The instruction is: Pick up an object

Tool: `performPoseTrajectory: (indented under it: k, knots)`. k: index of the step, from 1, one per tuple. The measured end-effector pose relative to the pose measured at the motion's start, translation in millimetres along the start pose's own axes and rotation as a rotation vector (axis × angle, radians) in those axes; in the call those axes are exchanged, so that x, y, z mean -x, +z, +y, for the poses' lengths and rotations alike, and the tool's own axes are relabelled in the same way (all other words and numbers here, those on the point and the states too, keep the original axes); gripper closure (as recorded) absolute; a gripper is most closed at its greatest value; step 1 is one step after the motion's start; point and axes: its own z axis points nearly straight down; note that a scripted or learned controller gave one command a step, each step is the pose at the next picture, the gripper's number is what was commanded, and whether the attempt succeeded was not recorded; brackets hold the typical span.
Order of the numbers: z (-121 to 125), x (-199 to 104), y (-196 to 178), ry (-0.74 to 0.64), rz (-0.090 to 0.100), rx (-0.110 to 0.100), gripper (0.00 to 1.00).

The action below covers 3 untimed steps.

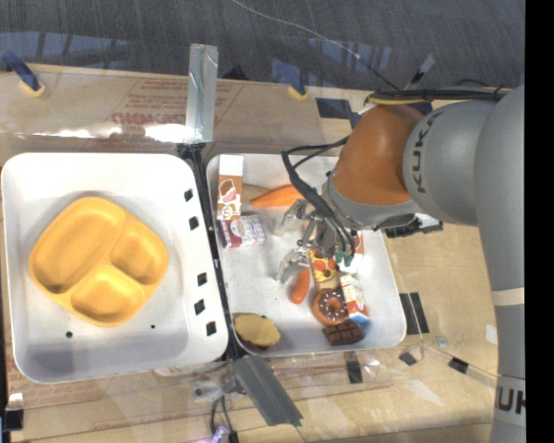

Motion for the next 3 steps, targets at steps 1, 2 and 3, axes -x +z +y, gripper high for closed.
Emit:
performPoseTrajectory:
  k: [1, 2, 3]
  knots:
    - [0, -48, 1, 0.030, 0.001, -0.001, 0.00]
    - [38, 54, 1, 0.005, 0.001, -0.001, 0.00]
    - [9, -19, 1, 0.021, 0.002, -0.001, 0.00]
